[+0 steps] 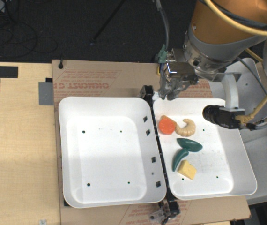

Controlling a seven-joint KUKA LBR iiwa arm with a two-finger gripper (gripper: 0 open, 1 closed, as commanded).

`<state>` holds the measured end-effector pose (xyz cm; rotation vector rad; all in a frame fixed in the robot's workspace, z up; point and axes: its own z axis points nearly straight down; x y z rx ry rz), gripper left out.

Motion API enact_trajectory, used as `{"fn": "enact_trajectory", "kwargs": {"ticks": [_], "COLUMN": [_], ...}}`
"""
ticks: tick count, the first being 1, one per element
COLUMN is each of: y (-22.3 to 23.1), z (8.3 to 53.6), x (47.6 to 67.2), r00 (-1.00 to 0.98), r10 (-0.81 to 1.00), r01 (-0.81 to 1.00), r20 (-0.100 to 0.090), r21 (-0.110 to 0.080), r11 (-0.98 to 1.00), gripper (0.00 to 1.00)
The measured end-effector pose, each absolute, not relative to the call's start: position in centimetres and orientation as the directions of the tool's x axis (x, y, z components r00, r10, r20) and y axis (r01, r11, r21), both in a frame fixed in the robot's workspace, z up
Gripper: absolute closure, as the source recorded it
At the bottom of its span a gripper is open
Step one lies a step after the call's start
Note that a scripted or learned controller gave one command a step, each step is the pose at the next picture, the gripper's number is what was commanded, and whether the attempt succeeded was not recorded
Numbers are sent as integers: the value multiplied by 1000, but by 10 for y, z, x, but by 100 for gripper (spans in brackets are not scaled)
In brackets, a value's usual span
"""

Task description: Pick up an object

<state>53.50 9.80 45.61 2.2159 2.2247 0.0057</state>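
In the right bin [236, 172] lie an orange-red rounded piece [167, 125], a beige curled croissant-like piece [186, 128], a dark green curved pepper-like piece [185, 151] and a yellow wedge [187, 169]. My gripper [169, 93] hangs over the bin's far left corner, above and behind the orange piece, apart from every object. Its fingers point down close together and nothing shows between them.
The left bin [72, 172] sits beside the right one, with a black divider with clips [153, 139] between them. A black cylindrical fixture [220, 116] juts in over the right bin's far right side. Cardboard [96, 78] lies under both bins.
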Motion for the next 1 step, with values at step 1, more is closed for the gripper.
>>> {"fn": "enact_trajectory", "kwargs": {"ticks": [1], "y": [36], "z": [386], "x": [506], "r00": [6], "r10": [1000], "r01": [1000], "r20": [-3], "r21": [-10], "r11": [-6], "gripper": [100]}}
